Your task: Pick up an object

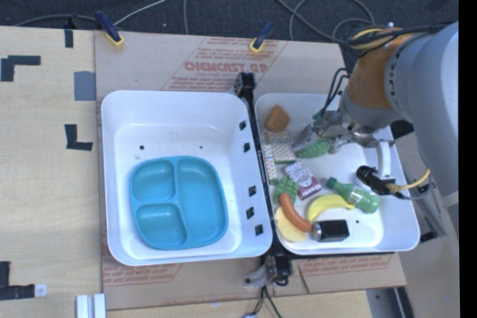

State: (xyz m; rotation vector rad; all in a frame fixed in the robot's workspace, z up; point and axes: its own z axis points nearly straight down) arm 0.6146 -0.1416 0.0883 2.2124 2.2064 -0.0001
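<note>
As my pincer (309, 136) hung low over a green toy (313, 149) at the right bin's (395, 234) twelve o'clock, nothing was lifted yet; its grip I couldn't tell.

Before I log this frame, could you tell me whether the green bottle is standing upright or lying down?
Lying down: the green bottle rests on its side in the right bin, beside the banana.

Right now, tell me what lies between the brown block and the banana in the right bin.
In the camera view, between the brown block and the banana lies a small white packet with pink print, on the bin floor.
</note>
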